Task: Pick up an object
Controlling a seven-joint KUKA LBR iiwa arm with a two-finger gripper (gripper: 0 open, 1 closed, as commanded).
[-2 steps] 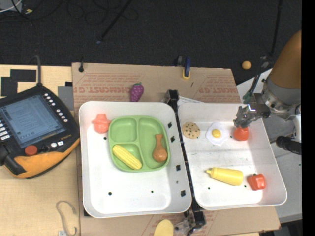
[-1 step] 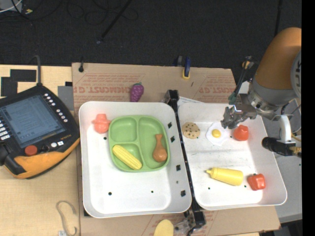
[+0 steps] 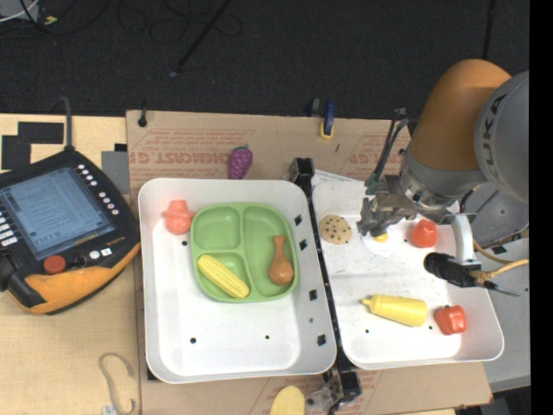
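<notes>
camera view: arm (image 3: 471, 119) looms over the right bin (image 3: 415, 353), left bin (image 3: 225, 344) beside it with the green plate (image 3: 216, 232) holding corn (image 3: 223, 276) and drumstick (image 3: 279, 261). gripper (image 3: 375, 223) is down low by the cookie (image 3: 335, 228), over a fried egg (image 3: 378, 242); grip state, cannot tell. best bet: centre over one item, drop straight, close squarely. mustard bottle (image 3: 396, 309) and tomato (image 3: 422, 233) wait nearby.

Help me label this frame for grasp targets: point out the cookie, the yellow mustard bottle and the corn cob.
cookie (image 3: 335, 229): camera view, on the middle of its speckled face.
yellow mustard bottle (image 3: 399, 309): camera view, on the middle of its body.
corn cob (image 3: 223, 276): camera view, on the middle of its kernels.
</notes>
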